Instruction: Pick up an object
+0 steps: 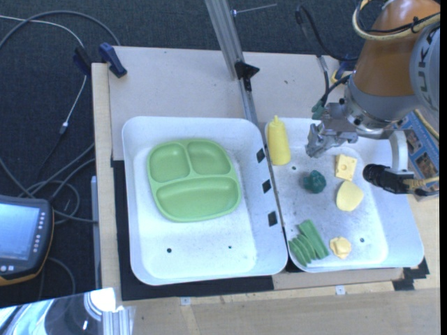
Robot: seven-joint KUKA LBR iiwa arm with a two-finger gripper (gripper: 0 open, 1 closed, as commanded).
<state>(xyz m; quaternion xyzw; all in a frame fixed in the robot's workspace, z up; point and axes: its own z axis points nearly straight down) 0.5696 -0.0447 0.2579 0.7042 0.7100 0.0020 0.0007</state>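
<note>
Dark green lump (pixel 314 182) in right bin, just below gripper (pixel 318 145), grip state unclear

The arm (pixel 398 54) is a bulky rounded body, orange on top and grey below, with pale letters on its grey flank. A yellowish cable loops over the orange dome. Above the jaws sits a grey metal wrist block, with thin dark wires and a green fitting beside it.
</note>
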